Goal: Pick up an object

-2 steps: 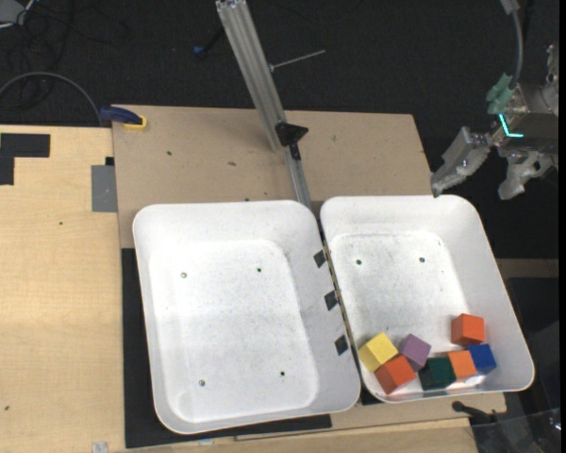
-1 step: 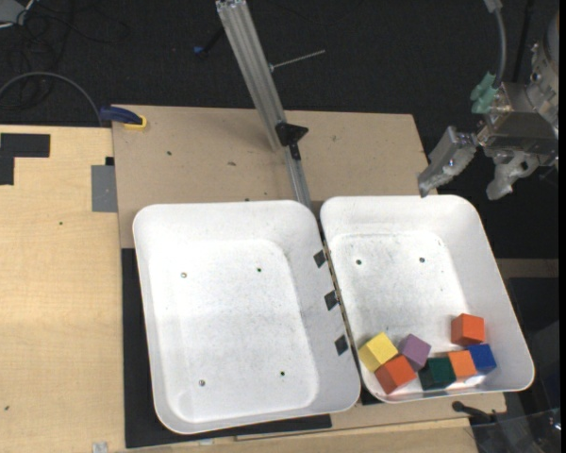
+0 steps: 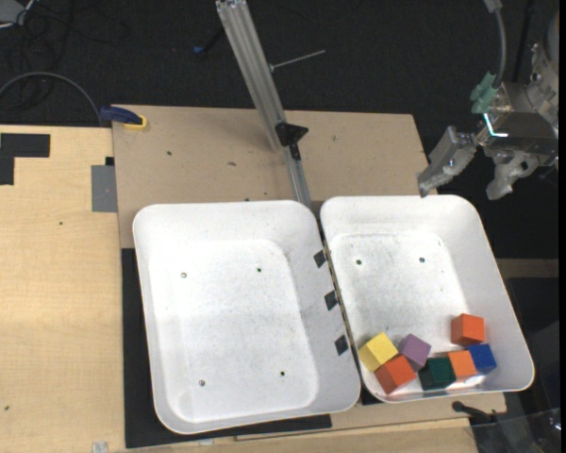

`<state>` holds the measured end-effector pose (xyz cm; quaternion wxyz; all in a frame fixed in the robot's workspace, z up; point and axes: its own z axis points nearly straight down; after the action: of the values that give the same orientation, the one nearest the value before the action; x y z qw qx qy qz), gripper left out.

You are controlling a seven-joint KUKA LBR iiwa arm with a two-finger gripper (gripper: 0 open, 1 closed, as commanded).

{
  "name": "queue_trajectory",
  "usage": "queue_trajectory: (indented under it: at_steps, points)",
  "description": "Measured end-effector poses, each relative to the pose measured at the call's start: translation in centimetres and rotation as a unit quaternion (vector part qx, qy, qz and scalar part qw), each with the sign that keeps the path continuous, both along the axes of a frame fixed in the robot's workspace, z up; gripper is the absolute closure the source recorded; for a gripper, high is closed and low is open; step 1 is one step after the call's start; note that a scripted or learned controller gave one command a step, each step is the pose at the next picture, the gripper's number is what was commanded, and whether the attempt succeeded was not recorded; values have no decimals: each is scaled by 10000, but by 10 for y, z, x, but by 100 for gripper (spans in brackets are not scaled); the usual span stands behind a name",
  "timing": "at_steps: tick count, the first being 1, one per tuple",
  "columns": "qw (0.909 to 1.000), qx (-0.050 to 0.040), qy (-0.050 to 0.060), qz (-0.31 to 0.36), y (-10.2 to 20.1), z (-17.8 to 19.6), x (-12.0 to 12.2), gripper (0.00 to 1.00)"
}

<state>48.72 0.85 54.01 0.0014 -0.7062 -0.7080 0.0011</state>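
Table (image 3: 217,154): pale wood and brown board panels, with black and grey patches at the left. Around it the room is dark, with cables looped on the floor at the upper left.

Aluminium rail (image 3: 259,74): slants down from the top centre to the seam between the bins. Blue-and-yellow clamp (image 3: 123,116): at the board's back left edge.

Left bin (image 3: 156,253): white, shallow. Right bin (image 3: 424,220): white, touching the left one. Its near right corner holds the blocks in a cluster: yellow block (image 3: 378,349), purple block (image 3: 415,349), two red blocks (image 3: 468,328), green block (image 3: 438,373), orange block (image 3: 462,362), blue block (image 3: 482,357).

My fingers (image 3: 472,173): spread apart with nothing between them, hanging above the right bin's far right corner, well apart from the blocks.

No legible writing or labels.
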Motion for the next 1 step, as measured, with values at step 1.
queue_trajectory:
  at_steps: [1]
  points:
    - [10000, 3, 9, 24, 1, 10, 1, 100]
